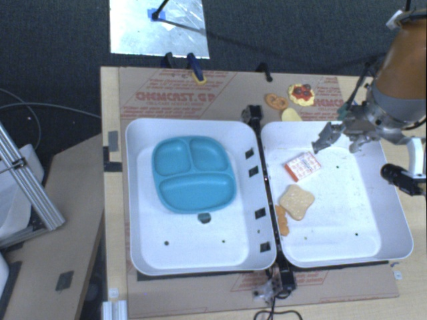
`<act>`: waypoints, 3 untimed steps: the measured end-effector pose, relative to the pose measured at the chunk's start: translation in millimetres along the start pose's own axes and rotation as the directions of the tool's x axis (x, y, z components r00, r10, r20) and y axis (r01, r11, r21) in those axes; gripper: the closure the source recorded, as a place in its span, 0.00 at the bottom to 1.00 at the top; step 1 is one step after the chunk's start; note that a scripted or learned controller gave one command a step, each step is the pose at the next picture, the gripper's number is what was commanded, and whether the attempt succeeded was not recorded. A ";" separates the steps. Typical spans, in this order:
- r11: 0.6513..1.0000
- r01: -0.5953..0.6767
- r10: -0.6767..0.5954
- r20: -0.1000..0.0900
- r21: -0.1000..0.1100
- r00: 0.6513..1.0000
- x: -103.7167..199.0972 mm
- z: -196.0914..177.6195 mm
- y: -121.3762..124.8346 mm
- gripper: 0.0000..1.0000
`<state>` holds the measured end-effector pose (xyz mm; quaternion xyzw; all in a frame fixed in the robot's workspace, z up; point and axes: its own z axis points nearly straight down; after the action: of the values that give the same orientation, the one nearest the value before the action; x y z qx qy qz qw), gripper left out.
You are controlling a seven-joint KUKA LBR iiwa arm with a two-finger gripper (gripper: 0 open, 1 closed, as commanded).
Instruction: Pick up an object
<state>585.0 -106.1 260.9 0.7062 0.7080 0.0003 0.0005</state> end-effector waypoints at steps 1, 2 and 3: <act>1.000 -0.007 0.007 0.000 0.010 1.000 -50.9 108.0 -32.2 0.00; 1.000 -0.001 0.001 0.001 -0.004 1.000 -47.8 90.8 -27.4 1.00; 1.000 0.001 -0.001 -0.002 0.004 1.000 -21.0 101.8 -57.2 1.00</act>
<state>528.0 -127.3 159.1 0.7060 0.7082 -0.0002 -0.0016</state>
